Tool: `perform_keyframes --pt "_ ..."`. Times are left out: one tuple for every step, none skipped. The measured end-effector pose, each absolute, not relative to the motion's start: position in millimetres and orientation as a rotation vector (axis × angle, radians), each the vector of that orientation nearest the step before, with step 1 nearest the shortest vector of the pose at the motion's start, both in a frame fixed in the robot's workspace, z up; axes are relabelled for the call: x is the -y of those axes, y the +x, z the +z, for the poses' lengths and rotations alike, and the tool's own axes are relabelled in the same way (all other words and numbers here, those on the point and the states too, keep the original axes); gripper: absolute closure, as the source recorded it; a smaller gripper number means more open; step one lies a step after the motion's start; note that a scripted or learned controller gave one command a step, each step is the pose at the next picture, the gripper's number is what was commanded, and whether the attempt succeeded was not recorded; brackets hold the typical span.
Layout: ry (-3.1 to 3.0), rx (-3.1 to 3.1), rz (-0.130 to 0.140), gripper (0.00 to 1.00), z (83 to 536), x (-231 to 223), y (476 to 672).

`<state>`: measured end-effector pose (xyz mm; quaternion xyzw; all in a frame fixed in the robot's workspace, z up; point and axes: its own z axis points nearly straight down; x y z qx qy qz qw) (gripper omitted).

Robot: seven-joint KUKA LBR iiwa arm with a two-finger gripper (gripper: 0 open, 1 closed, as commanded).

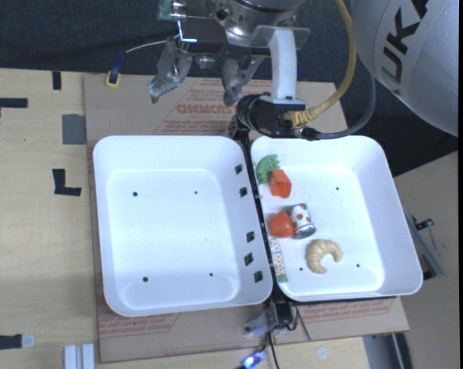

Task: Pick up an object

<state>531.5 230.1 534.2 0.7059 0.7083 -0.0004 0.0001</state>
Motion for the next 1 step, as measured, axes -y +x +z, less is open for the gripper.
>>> perform_keyframes --pt "2.219 -2.223 -0.002 1.00 534.2 -233.4 543.5"
